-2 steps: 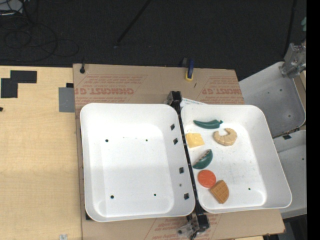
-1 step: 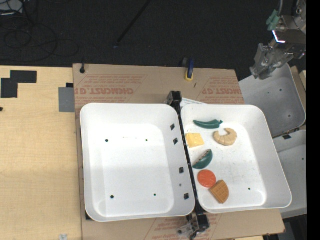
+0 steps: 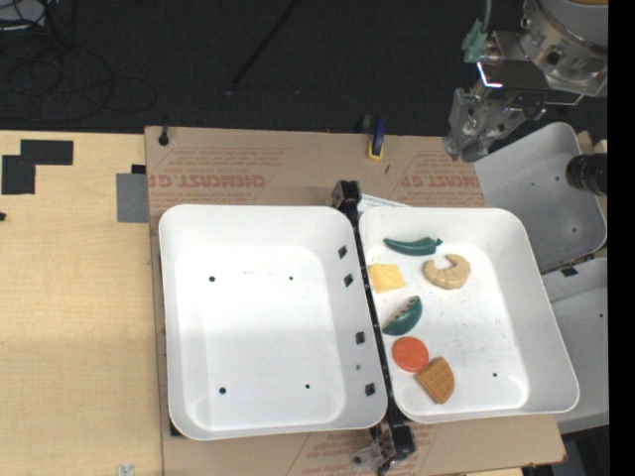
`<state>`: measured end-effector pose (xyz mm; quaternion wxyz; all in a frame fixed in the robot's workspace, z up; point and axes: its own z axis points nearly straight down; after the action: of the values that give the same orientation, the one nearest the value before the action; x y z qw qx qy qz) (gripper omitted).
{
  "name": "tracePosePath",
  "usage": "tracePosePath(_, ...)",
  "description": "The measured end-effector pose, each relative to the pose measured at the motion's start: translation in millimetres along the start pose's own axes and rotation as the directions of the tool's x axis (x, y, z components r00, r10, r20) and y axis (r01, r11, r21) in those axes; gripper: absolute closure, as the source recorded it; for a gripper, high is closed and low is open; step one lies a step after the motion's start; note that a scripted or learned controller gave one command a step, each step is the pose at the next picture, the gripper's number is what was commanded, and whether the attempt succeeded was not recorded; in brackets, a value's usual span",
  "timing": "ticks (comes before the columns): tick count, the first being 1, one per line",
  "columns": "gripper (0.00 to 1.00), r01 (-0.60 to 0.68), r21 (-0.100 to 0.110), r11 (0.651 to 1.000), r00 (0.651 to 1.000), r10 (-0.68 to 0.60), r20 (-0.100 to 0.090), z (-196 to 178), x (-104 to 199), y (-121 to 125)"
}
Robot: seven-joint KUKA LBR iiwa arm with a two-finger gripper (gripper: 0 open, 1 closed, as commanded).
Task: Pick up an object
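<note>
We start at the left bin (image 3: 189, 266), which sits on the cardboard-covered bench (image 3: 258, 172) with its right rim touching the right bin (image 3: 541, 305) along a black clamp strip (image 3: 359, 305).

In the right bin, we count six small things, all crowded toward its left half. A yellow block (image 3: 386, 278) lies close to the left rim, about midway down. Just below it and slightly right lies a dark green pod (image 3: 405, 316), tilted. Under that rests a red disc (image 3: 410, 353), and touching the disc's lower right edge is an orange wedge (image 3: 436, 380), the nearest piece to the bin's front rim. Toward the back rim we see a green pepper (image 3: 412, 245) lying roughly level, and just beneath its right end a tan curled pastry (image 3: 446, 271). The bin's right half carries only a few dark specks.

Farther right, the arm (image 3: 566, 28) comes in at the upper right corner, its orange band at the very top edge. The gripper (image 3: 471, 142) hangs high, beyond the right bin's back rim and over the bench's far edge, well apart from every piece in the bin. It points down and to the left. We cannot tell whether the claw is released or clenched; nothing is seen between its tips.
</note>
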<state>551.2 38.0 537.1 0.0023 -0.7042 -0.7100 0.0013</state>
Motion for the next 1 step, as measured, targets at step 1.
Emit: tracePosePath(1,1.00,-0.001,-0.001,1.000,1.000,0.001,0.000,0.3,65.7,-3.2)
